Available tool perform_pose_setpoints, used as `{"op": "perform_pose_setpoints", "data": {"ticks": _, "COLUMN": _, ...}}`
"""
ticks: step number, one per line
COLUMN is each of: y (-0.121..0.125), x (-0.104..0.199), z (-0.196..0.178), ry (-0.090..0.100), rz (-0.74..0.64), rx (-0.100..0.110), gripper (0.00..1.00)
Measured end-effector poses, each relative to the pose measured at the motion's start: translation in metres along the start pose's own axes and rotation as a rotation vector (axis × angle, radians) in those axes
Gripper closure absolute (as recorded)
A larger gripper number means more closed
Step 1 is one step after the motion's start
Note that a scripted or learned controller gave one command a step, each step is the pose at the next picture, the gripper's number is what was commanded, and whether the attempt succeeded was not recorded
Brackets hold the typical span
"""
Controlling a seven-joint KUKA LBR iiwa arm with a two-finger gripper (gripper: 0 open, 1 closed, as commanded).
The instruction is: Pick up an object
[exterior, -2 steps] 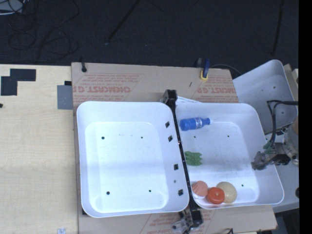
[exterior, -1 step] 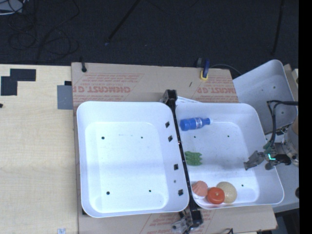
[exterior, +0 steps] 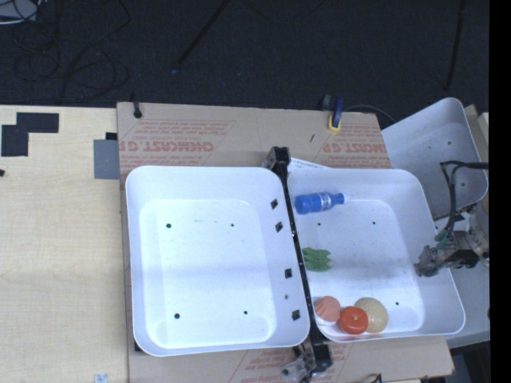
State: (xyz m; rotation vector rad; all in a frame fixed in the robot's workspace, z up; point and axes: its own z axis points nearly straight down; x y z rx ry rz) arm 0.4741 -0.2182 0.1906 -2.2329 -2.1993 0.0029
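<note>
Objects — a blue plastic bottle (exterior: pixel 318 203), a green leafy piece (exterior: pixel 316 258), a red round disc (exterior: pixel 353 320) — were seen lying ungrasped in the right white bin (exterior: pixel 403 190). The end effector (exterior: pixel 439 258) was seen at the bin's right rim; its state could not be told.

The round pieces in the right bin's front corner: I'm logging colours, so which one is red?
The middle one, the red round piece. It sits between a pink piece toward the divider and a tan piece on its other side.
</note>
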Motion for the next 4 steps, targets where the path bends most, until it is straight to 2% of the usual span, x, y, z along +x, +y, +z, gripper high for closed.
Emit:
{"op": "perform_pose_setpoints", "data": {"ticks": 1, "y": 0.051, "x": 0.006, "z": -0.010, "ry": -0.004, "rz": -0.019, "rx": -0.008, "gripper": 1.00}}
{"op": "perform_pose_setpoints", "data": {"ticks": 2, "y": 0.008, "x": 0.005, "z": -0.040, "ry": -0.002, "rz": -0.014, "rx": -0.004, "gripper": 1.00}}
{"op": "perform_pose_setpoints", "data": {"ticks": 3, "y": 0.001, "x": 0.005, "z": -0.031, "ry": -0.003, "rz": -0.014, "rx": -0.003, "gripper": 1.00}}
{"op": "perform_pose_setpoints", "data": {"ticks": 4, "y": 0.008, "x": 0.005, "z": -0.143, "ry": -0.008, "rz": -0.018, "rx": -0.015, "gripper": 1.00}}
